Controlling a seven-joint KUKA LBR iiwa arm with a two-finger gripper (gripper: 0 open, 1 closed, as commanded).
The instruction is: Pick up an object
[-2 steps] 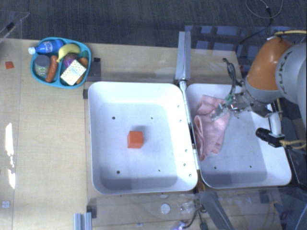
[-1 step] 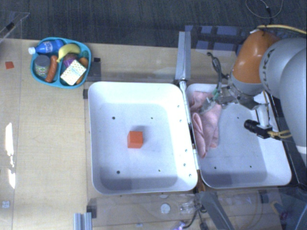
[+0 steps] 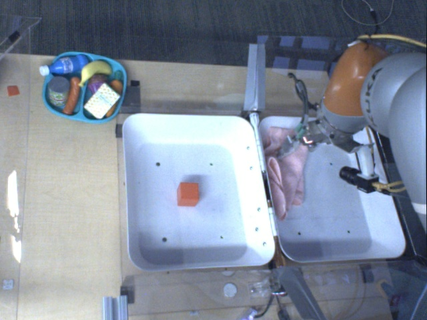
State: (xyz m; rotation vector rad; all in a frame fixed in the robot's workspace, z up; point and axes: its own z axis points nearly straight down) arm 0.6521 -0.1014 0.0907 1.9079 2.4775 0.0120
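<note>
Right bin point(image 3: 347, 245) | tool point(image 3: 301, 137) at pink cloth point(image 3: 288, 172), grip unclear | no legible writing

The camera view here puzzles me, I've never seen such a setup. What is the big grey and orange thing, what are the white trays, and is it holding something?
You are looking down at a slant from one fixed camera above a workbench. The grey and orange shape on the right is a robot arm; a program moves it. At its tip is a pincer, low over a pink cloth in the right bin. I cannot tell whether it has gripped the cloth. The left bin holds a small orange block. At the bench's far left stands a blue tray of toy groceries.
</note>
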